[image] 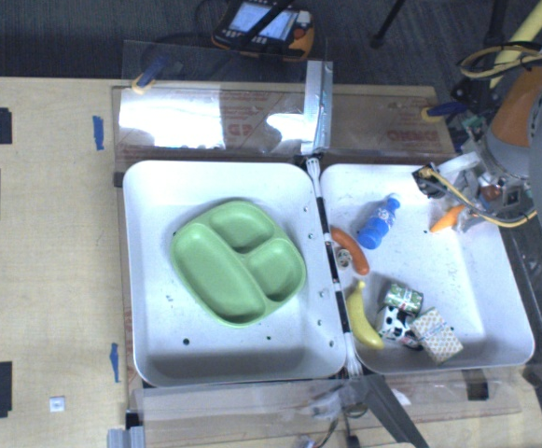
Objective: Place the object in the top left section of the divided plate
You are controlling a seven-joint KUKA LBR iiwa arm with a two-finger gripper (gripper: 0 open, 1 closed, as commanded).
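A green divided plate point(238, 261) lies in the left white bin point(149, 194), with its two small sections towards the right and its large section on the left. All three sections are bare. My gripper point(471, 205) hangs over the upper right part of the right bin point(494, 297), far from the plate. A small orange carrot-like object point(447, 218) shows just at the gripper's left tip; whether it is held or lying on the bin floor is unclear.
The right bin holds a blue bottle point(378, 222), a red sausage point(350, 250) by the divider, a yellow banana point(361, 319), a green can point(404, 299), a black-and-white toy point(395, 324) and a patterned box point(436, 335). A handheld controller point(261, 26) lies behind the bins.
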